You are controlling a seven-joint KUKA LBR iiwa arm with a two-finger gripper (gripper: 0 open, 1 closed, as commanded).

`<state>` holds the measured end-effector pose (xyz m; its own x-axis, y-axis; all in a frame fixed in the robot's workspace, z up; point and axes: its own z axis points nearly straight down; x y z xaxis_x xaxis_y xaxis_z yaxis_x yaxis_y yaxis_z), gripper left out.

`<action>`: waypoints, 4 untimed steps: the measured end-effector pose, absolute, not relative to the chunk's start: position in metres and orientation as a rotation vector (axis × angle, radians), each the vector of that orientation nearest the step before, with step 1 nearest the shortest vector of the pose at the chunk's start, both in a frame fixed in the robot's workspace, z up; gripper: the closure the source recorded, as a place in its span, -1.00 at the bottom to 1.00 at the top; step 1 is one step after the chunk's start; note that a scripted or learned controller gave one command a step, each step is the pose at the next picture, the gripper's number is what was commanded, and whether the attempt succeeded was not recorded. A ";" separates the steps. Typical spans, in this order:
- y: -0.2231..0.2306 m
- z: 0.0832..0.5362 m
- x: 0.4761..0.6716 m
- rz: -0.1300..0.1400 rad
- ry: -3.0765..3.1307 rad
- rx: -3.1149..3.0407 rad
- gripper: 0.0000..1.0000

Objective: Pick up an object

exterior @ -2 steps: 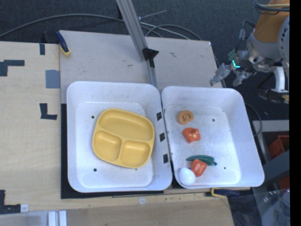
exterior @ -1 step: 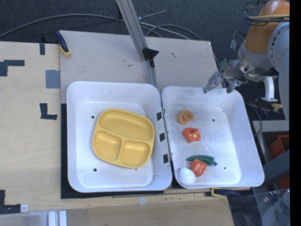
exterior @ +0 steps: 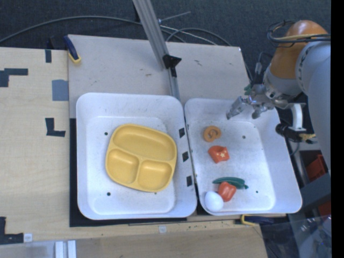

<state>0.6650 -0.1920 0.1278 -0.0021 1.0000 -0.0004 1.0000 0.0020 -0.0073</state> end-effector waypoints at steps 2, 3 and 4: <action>-0.190 0.098 0.665 0.007 -2.225 -2.215 1.00; -0.188 0.152 0.656 -0.004 -2.226 -2.223 1.00; -0.188 0.205 0.657 -0.003 -2.226 -2.222 1.00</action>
